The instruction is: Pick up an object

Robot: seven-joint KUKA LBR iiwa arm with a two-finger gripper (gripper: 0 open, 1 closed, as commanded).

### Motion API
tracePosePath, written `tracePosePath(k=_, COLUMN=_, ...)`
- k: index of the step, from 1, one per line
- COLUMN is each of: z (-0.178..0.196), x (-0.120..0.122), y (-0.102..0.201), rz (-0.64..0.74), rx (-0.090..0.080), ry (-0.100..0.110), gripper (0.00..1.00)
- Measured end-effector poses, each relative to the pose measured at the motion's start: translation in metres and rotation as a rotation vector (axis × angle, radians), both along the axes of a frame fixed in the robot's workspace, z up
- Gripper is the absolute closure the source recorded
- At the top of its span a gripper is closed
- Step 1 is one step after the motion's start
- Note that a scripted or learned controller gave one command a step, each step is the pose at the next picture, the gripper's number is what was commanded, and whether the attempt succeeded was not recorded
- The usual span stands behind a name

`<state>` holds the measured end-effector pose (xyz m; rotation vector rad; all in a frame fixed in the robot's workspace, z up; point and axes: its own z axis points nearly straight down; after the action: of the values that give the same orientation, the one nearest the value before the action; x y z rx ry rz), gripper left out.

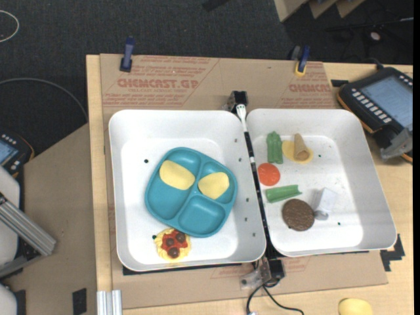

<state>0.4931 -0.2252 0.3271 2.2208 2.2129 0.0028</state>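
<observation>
The right bin [367, 176] holds several small toy foods: a green piece [274, 147] standing lengthwise, a tan cone-shaped piece [301, 147], a red-orange round piece [268, 174], a second green piece [283, 192], a brown round patty [298, 214] and a pale grey piece [323, 201]. In the left bin [125, 176] lies a blue divided plate [187, 209] with two yellow pieces [176, 174] [214, 185] in its upper compartments. A yellow slice with red spots [172, 243] lies in front of the plate.
Both bins rest on a cardboard sheet [157, 81] held by a blue clamp [127, 53] and a second clamp [301, 59]. A pendant with a screen [384, 100] lies at the right. A yellow object [355, 306] sits at the bottom edge.
</observation>
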Motion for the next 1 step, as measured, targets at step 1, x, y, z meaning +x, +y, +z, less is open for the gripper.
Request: tracePosePath(k=1, z=0.1673, x=-0.0133, y=0.0938, rz=0.012, rx=0.000, ry=-0.012, gripper=0.00)
